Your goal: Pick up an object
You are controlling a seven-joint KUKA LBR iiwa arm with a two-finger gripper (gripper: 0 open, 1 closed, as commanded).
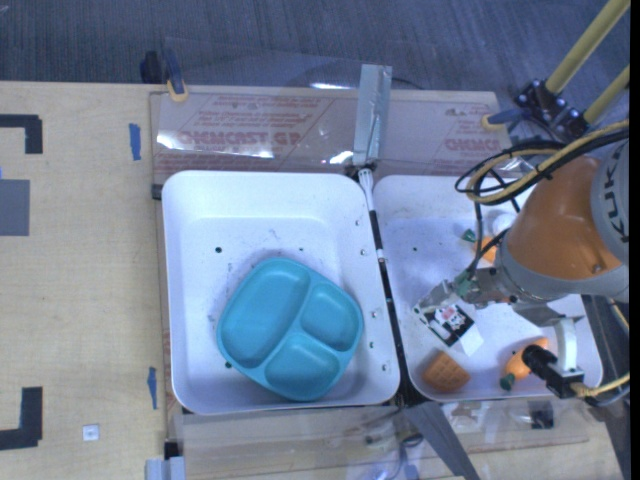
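Observation:
My gripper (447, 317) hangs low over the middle of the right bin (420, 208), at the end of the grey arm with its orange band (563, 230). Just below it in the view, near the bin's front wall, lies an orange ridged object (443, 371). A small orange carrot-like piece (520, 360) lies at the bin's front right, beside a black part of the arm. A small green and orange bit (473, 238) peeks out by the arm at the bin's middle right. Nothing is visibly held.
The left bin (200, 208) holds a blue divided plate (291, 326) at its front middle. A clear plastic sheet (260, 133) lies behind both bins. Yellow rods (590, 38) and cables cross the top right corner.

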